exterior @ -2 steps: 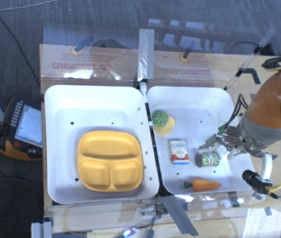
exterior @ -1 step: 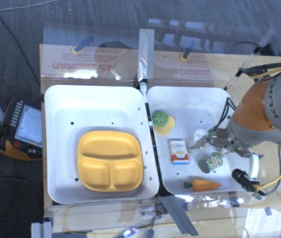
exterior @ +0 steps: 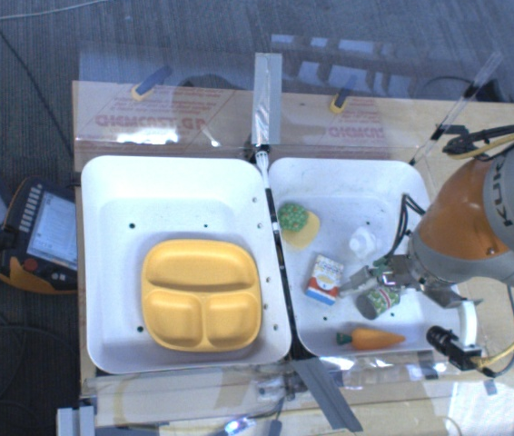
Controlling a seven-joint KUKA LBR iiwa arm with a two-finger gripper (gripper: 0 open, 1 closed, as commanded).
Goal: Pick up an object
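Note:
The right bin (exterior: 389,175) holds several small things. A green and yellow toy (exterior: 295,222) lies near its left wall, and a small white, red and blue box (exterior: 326,279) sits in the middle. A clear little bottle (exterior: 362,241) lies further back. Along the front wall lies an orange carrot (exterior: 375,339). A dark green can (exterior: 378,301) lies tipped beside the box. My gripper (exterior: 375,281) is low in this bin, just above and touching the can's upper side, between the bottle and the can. The arm's orange band (exterior: 457,221) rises to its right.
The left bin (exterior: 116,189) holds a yellow divided tray (exterior: 202,292). A ridge where the two bins meet (exterior: 273,243) runs just left of the toy. A pendant (exterior: 44,239) lies on the floor at far left, and cables (exterior: 470,139) hang at the right.

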